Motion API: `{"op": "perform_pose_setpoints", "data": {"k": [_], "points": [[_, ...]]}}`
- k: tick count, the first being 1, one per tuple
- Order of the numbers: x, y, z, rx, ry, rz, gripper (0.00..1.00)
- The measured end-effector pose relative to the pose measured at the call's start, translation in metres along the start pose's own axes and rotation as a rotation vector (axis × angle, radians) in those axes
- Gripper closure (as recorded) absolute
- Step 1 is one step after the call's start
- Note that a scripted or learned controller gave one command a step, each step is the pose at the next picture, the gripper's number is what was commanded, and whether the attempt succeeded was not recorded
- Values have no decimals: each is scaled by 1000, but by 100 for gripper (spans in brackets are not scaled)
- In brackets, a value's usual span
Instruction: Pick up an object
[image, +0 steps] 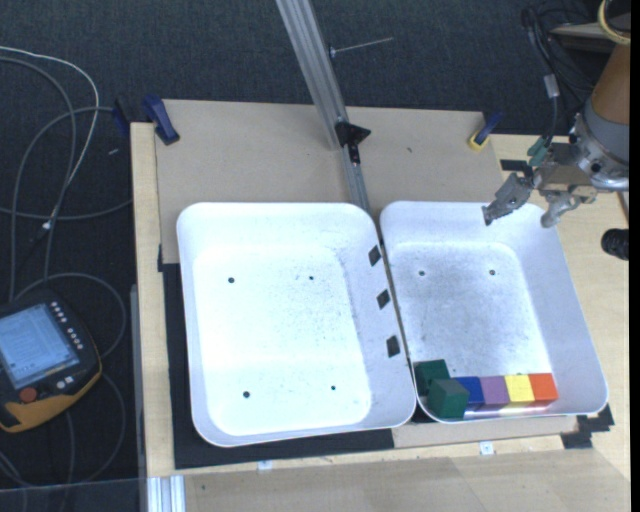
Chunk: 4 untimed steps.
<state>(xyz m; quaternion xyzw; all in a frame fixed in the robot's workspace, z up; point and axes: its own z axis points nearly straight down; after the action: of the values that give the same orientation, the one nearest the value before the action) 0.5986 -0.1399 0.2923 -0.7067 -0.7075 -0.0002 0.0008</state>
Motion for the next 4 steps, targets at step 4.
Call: {"op": "perform_pose_setpoints", "data": {"k": [4], "points": [[-2,-23,193,-1,0,1,0]]}}
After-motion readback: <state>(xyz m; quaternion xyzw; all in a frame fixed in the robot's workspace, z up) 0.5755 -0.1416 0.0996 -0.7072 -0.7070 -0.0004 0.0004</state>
